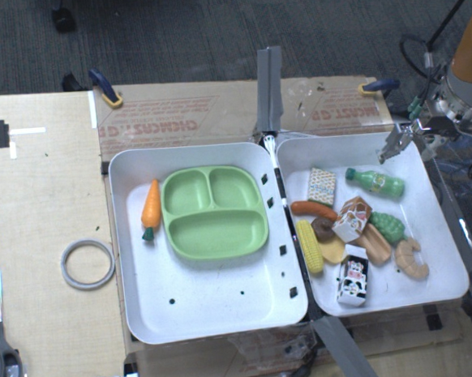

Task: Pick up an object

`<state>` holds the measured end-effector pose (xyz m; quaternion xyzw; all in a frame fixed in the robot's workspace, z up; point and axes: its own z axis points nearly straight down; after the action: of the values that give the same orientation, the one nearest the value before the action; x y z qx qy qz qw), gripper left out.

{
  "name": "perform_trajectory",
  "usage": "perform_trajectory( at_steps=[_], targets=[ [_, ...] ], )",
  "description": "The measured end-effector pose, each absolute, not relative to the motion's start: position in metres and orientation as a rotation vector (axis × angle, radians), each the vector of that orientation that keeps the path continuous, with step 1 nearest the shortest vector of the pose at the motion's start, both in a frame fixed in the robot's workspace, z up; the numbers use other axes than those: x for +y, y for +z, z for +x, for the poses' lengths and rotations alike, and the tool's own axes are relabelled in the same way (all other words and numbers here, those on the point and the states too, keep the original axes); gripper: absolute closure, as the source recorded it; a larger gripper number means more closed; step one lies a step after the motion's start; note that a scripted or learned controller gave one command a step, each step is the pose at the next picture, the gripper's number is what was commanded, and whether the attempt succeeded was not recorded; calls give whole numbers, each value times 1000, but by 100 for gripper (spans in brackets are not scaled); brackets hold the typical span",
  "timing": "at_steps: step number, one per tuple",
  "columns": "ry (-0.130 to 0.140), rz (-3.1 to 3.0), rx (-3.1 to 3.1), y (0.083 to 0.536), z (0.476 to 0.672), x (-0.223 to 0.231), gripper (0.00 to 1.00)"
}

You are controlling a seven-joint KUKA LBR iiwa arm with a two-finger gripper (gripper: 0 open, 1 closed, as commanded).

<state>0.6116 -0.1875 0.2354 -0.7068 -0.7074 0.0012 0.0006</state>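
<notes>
Nothing has been picked up yet: toy food lies heaped in the right bin (447,285), a green bottle (375,182) nearest the gripper (397,142), which hangs at the bin's far right corner, apparently empty; whether it is open is unclear

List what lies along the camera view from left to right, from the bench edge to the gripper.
scissors → tape ring → toy carrot → green divided plate → corn cob → milk carton → green bottle → croissant → gripper
</notes>
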Motion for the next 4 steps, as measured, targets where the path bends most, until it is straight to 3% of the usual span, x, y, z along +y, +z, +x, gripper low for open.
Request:
perform_trajectory(
  at_steps=[1,2,3,4],
  targets=[
    [4,-2220,-2221,235,612,-188,0],
    [0,-2376,-2043,124,624,-217,0],
    [4,-2377,-2049,134,625,-218,100],
    [2,-2375,-2049,133,625,-217,0]
  ],
)
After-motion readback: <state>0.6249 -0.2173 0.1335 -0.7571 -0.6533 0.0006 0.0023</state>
